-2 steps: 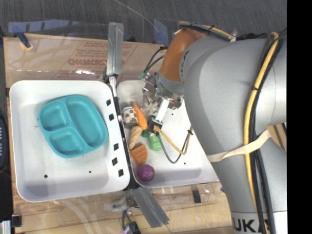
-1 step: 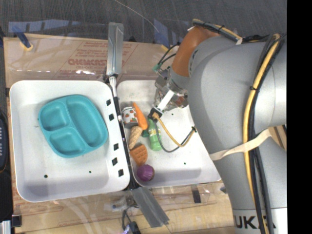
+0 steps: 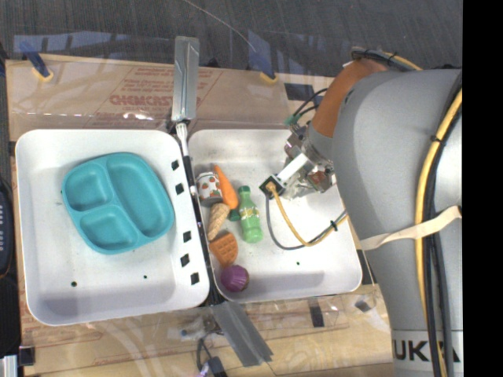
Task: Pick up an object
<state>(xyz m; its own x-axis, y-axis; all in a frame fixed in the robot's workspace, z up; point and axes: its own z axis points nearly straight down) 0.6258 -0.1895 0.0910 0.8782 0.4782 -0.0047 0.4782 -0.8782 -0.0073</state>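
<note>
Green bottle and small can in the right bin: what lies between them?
An orange carrot lies between the small can and the green bottle, as the camera view shows.

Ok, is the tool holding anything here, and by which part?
Cannot tell. The tool is over the right bin, its tip too unclear to read; the bottle and carrot lie apart from it.
</note>
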